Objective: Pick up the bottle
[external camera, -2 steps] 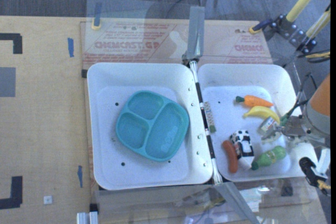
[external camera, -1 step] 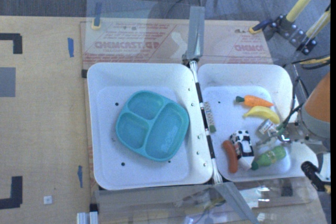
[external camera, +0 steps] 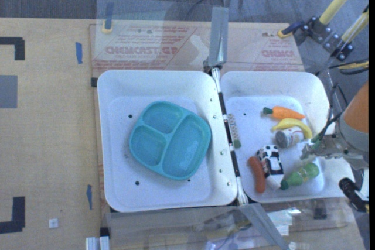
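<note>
The right bin (external camera: 258, 82) is crowded along its near right side but has open room at its far and left parts, and the left bin (external camera: 117, 91) holds one blue plate (external camera: 170, 139) with bare floor all round it. In the right bin lie one bottle (external camera: 300, 175), one carrot (external camera: 283, 112), one banana (external camera: 292, 126), one can (external camera: 287, 138), one sausage (external camera: 258, 174) and one black-and-white toy (external camera: 272, 161). The bottle is green with a dark cap, lying on its side near the bin's near right corner, just below the gripper (external camera: 316, 148), and it is too hard to tell if the fingers are apart or closed.
</note>
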`<action>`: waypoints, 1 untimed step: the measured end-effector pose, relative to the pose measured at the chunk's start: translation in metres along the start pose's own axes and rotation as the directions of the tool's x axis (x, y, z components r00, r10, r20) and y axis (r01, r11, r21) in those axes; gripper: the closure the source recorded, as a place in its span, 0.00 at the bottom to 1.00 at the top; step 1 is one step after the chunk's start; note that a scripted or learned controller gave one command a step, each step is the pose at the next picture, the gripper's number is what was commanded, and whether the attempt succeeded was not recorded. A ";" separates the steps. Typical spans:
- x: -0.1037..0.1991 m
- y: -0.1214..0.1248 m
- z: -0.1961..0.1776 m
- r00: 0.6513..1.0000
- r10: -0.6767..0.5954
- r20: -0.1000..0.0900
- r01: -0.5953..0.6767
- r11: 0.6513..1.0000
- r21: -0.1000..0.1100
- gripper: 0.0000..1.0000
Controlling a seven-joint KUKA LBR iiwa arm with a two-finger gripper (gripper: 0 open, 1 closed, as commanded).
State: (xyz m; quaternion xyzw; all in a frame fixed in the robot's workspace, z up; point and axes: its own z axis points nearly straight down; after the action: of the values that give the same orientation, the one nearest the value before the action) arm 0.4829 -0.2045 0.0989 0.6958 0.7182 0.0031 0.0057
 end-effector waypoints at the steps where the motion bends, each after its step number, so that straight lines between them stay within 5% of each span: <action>1: 0.000 0.000 0.000 1.000 0.000 0.000 0.000 1.000 0.000 0.00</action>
State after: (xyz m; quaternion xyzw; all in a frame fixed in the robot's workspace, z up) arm 0.4828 -0.2047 0.0989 0.6959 0.7181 0.0031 0.0056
